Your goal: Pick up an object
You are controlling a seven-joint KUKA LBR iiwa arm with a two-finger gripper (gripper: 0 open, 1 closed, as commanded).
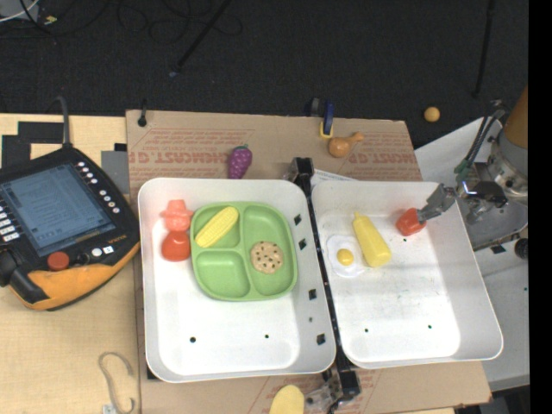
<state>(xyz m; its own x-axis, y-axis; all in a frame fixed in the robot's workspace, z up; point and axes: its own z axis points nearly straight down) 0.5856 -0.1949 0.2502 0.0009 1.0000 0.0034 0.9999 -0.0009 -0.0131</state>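
Seeing gripper [424, 216] touching red object [410, 223] in right bin [483, 317]; can't tell if I've clamped it.

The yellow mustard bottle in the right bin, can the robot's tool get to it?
Probably yes. The mustard bottle lies in the open beside the toy fried egg, nothing over it, and the tool is close by at the red piece.

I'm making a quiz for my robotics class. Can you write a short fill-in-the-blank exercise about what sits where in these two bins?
1. The corn cob lies in the ____ divided plate.
2. The cookie lies in the ____ bin.
3. The fried egg touches the ____ bottle.

Missing words: green; left; yellow
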